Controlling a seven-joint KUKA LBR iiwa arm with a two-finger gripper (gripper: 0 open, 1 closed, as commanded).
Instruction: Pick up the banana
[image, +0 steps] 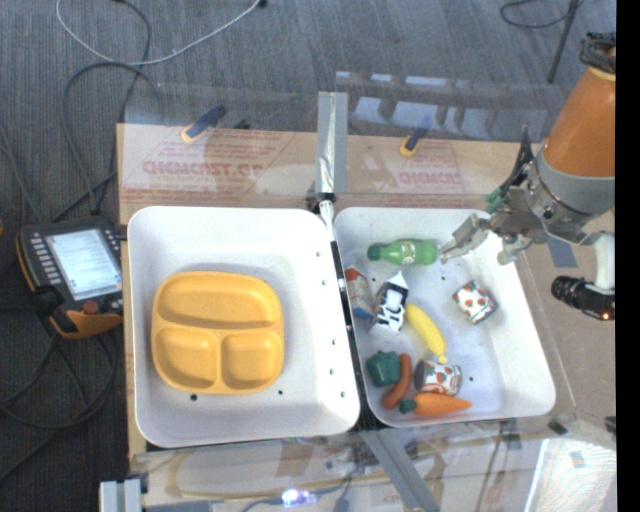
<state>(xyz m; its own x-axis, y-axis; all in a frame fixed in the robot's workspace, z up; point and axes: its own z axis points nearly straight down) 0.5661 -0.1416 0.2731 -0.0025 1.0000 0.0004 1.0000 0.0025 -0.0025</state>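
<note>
Nearest the camera, along the bottom edge of the right bin (520, 395), a carrot (440, 405) lies flat with a small patterned can (437, 376) just above it and a red sausage-like piece (399, 382) beside a dark green vegetable (381, 368). Just beyond these, near the middle of that bin, the banana (426, 331) lies at a slant, its upper end close to a black-and-white carton (391, 306) and its lower end near the patterned can. Whether it actually touches either one is hard to say from this angle. A second small can (474, 302) sits apart on the banana's right, and a green bottle (402, 252) lies on its side toward the far wall. The left bin (150, 400) holds a yellow divided tray (217, 330).

From the right, the arm reaches over the far right corner of the right bin. Its gripper (482, 238) hovers there with fingers spread and nothing between them, near the bottle's cap end and well apart from the banana.

By my reading, this is the approach step: no grasp has begun. The next move calls for travelling toward the bin's middle, turning the fingers to straddle the banana across its narrow width, and descending without knocking the carton or can.
</note>
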